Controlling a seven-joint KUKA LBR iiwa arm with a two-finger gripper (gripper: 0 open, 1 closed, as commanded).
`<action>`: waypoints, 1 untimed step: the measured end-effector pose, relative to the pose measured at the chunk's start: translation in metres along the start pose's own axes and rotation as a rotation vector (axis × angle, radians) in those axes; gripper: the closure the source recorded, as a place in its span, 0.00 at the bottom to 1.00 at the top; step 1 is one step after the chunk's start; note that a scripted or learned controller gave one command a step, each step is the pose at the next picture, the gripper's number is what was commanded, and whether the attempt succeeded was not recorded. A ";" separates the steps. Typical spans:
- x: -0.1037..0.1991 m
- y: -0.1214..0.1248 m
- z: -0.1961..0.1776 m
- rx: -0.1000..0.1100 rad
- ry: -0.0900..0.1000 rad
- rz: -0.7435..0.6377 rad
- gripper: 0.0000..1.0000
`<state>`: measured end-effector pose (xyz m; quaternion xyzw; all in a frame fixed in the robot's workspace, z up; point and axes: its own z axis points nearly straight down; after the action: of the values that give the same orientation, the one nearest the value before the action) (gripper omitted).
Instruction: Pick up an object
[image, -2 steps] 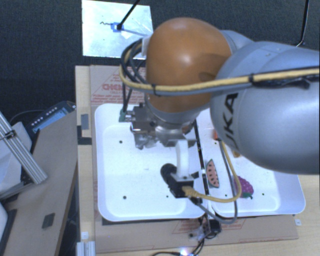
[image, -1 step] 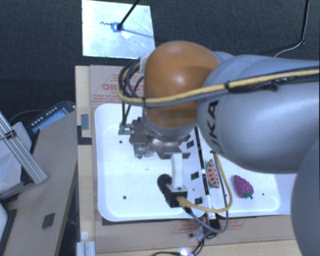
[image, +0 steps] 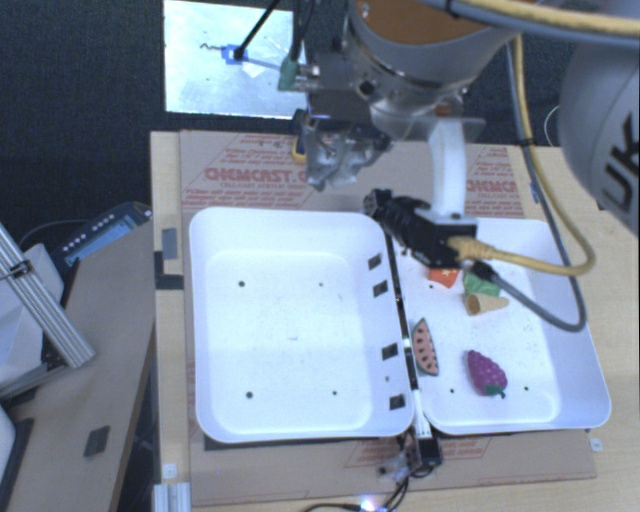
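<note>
Grey metal with an orange band, the arm reaches in from the right and takes up the top of the scene. Under it the tan counter carries a brown cardboard sheet with red lettering, and on that sheet sit the two white bins, side by side and touching along their inner rims. The left bin is the wider-looking one from where I stand; the right bin holds everything there is to pick.

The gripper hangs over the cardboard just past the far rim of the left bin, well apart from the toys, with nothing visibly in it. I cannot tell whether it is spread or closed; it is a blur of metal from here.

In the right bin, a purple grape bunch lies toward the near side. A watermelon slice lies just beside the dividing rim, to the left of the grapes. Farther back are a yellow-green cone-shaped piece and, just beside it, a small orange piece, partly hidden.
</note>
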<state>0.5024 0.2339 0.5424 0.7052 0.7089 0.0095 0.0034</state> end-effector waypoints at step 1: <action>-0.019 -0.022 0.188 0.033 -0.016 0.006 1.00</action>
<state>0.4843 0.2167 0.3536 0.7072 0.7070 -0.0079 -0.0028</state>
